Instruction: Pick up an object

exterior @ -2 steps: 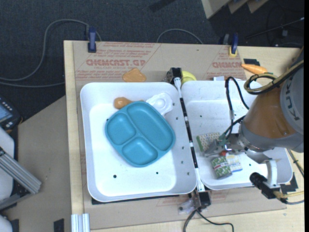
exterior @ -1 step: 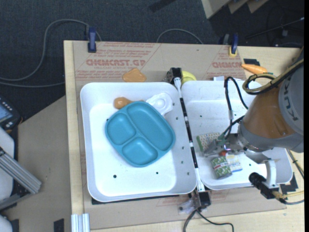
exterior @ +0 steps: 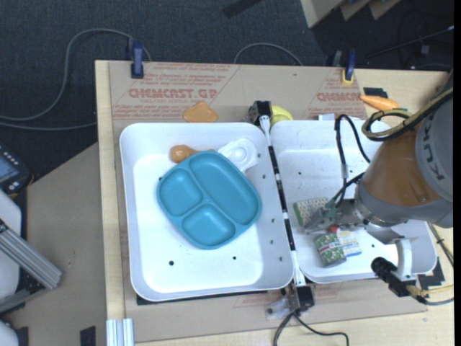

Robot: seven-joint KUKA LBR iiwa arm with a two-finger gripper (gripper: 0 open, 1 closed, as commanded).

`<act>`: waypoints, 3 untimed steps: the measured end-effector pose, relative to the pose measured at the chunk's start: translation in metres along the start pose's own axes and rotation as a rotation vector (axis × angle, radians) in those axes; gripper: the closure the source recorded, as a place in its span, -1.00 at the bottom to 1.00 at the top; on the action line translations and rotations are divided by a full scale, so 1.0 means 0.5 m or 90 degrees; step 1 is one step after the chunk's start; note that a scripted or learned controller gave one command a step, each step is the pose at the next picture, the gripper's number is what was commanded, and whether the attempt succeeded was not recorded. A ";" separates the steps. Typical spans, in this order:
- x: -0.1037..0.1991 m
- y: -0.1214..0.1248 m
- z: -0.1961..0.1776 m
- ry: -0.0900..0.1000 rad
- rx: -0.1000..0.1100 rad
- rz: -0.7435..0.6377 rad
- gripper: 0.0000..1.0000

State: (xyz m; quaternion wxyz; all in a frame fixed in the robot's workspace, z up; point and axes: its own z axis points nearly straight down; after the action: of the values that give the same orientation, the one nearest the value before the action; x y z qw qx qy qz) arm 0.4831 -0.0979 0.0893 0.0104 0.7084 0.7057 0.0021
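The arm reaches in from the right and hangs low over the right bin (exterior: 317, 157). Its gripper (exterior: 338, 220) sits down among small packets near the bin's front. A green patterned packet (exterior: 308, 211) lies just left of the gripper. Another packet, green and white with a blue edge (exterior: 336, 249), lies just below it. The arm's body hides the fingers, so nothing can be seen between them. In the left bin (exterior: 144, 215) a blue three-compartment tray (exterior: 209, 198) lies tilted, with an orange item (exterior: 181, 152) and a white lid-like piece (exterior: 240, 152) at its far edge.
Behind the bins on the brown board lie an orange piece (exterior: 199, 112), a yellow object (exterior: 280, 114) and an orange carrot-like item (exterior: 379, 102). Black cables (exterior: 353, 139) loop over the right bin's back. Blue clamps (exterior: 136, 56) hold the board's far edge.
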 end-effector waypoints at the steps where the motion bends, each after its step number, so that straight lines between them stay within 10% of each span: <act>1: -0.006 0.000 0.001 0.002 0.001 -0.002 -1.00; 3: -0.004 0.000 0.001 0.002 0.001 -0.001 -1.00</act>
State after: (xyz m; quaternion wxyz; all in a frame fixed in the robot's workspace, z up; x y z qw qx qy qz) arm 0.4831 -0.0997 0.0889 0.0091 0.7078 0.7064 0.0027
